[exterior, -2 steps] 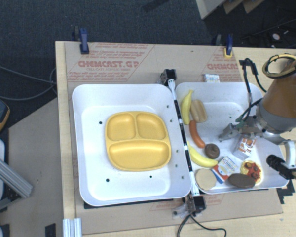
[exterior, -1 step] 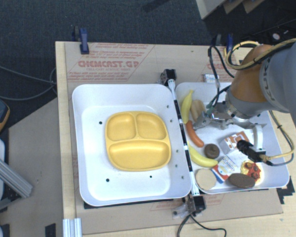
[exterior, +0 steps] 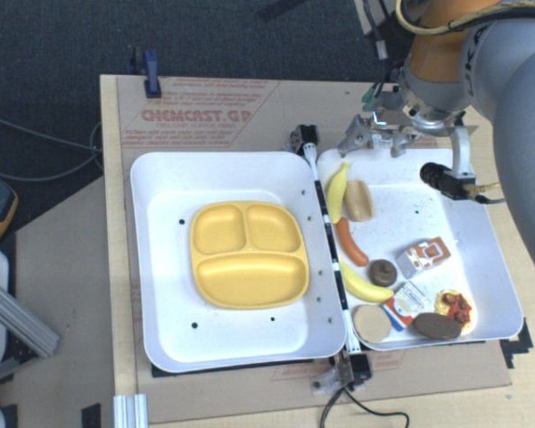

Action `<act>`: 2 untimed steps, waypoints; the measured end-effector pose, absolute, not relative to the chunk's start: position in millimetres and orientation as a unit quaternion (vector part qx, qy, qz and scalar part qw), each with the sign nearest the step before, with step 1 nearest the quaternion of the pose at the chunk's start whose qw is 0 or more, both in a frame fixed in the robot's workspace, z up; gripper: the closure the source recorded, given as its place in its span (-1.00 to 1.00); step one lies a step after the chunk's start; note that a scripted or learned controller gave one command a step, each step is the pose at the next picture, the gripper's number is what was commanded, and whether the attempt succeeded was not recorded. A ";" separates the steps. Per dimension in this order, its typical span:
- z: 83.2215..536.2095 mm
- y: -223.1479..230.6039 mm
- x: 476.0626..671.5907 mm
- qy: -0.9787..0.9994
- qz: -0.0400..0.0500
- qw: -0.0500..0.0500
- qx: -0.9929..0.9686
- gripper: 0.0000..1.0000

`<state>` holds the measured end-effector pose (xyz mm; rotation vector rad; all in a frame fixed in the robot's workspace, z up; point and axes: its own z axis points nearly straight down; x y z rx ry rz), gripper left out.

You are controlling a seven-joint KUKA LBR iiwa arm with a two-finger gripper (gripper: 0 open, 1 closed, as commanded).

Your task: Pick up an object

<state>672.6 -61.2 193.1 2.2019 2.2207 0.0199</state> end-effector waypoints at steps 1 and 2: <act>184.8 -49.2 640.9 0.708 -0.001 -0.002 0.707 -1.00; 184.8 -40.7 667.8 0.708 0.001 0.002 0.706 -1.00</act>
